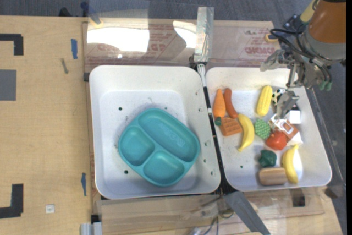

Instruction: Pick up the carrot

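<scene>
Two shallow white bins are placed side by side on a wooden bench. In the left bin a teal plate with three compartments is laid; nothing is seen on the plate.

The right bin is filled with toy food. The carrot is found in the upper left part of this bin, just beside the wall between the two bins, with its narrow end pointing up. A red-orange piece of similar long shape is lying against its right side. Below them an orange ridged block is seen, and a banana is placed to the right of it. A corn cob stands further right, well apart from the carrot. Near the middle a green round piece, a tomato and a dark green piece are gathered. At the lower edge a brown bread roll and a second yellow fruit are lying.

The gripper is held over the upper right part of the right bin, near the corn cob and well apart from the carrot. Whether it is spread or pressed together cannot be told, and nothing is seen to be pinched.

Behind the bins a clear sheet with red printed writing is fixed; the letters are too blurred to be read. Blue tape marks are stuck on the bench.
</scene>
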You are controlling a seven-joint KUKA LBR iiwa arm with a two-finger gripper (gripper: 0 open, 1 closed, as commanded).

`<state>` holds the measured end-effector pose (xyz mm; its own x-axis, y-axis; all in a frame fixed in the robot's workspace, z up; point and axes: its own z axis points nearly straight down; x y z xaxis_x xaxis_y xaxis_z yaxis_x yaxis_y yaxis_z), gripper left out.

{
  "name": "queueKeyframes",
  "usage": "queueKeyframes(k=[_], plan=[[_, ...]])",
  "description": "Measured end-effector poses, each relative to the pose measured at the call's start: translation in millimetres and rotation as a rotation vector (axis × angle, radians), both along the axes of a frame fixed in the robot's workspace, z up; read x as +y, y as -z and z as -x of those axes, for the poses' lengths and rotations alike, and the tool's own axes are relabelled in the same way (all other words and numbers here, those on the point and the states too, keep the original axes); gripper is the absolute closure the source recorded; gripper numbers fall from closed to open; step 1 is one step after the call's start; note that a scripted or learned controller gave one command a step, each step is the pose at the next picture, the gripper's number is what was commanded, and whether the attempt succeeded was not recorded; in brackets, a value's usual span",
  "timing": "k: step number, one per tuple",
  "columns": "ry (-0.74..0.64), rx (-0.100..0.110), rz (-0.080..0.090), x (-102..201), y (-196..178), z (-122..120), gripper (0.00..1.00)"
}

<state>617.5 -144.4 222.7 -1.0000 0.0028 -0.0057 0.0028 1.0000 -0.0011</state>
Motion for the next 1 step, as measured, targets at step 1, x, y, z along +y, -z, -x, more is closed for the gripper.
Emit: queueKeyframes(k=[1], plan=[[-0.301,0.005,-0.003,52.9,84.3,-27.2,0.0]])
